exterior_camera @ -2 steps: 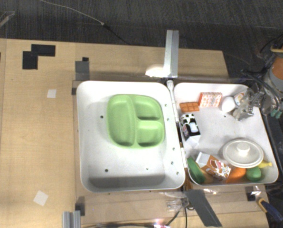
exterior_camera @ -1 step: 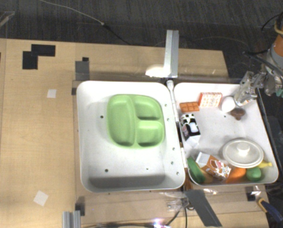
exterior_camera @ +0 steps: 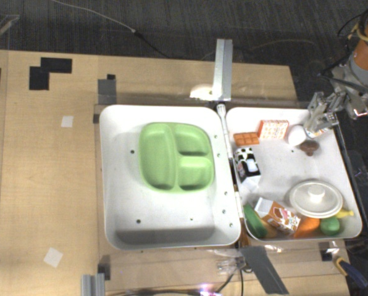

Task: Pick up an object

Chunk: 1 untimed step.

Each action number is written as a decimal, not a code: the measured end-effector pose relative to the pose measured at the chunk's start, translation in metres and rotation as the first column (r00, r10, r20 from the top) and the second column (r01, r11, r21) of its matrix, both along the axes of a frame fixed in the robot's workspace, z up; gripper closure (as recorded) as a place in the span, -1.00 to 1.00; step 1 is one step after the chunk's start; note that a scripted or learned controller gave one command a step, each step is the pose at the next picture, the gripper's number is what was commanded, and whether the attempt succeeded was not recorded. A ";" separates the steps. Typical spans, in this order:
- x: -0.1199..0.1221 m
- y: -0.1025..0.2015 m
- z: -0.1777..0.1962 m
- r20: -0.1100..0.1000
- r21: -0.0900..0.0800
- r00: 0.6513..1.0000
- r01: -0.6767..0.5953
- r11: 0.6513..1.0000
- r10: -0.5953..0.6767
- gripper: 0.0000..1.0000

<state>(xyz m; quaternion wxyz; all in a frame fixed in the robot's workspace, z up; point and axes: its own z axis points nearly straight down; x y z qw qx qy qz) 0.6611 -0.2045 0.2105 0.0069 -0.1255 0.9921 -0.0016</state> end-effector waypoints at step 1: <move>0.010 0.001 -0.037 -0.005 -0.001 0.952 -0.306 0.952 0.306 1.00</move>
